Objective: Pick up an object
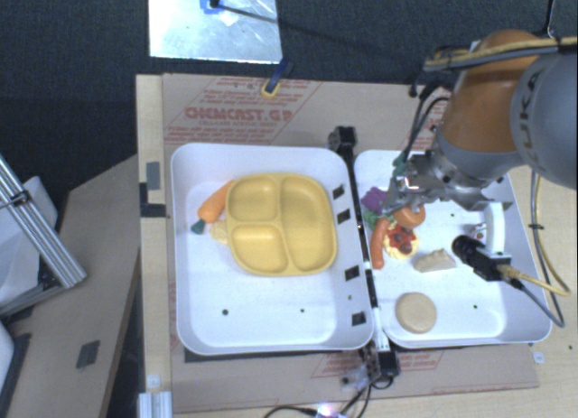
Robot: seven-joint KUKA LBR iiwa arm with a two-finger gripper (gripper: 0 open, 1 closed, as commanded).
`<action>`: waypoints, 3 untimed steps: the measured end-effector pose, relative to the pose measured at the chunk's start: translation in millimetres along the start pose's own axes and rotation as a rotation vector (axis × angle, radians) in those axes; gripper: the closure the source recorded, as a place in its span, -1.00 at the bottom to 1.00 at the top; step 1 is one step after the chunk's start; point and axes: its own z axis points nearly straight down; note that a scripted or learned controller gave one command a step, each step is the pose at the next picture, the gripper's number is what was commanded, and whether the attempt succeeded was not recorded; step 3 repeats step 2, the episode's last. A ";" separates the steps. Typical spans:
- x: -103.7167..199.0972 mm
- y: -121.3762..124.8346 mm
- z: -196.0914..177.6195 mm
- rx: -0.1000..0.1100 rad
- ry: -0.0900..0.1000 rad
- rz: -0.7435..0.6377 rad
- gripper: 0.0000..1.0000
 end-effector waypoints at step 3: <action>-8.4 -6.6 -2.2 -0.001 0.000 0.004 1.00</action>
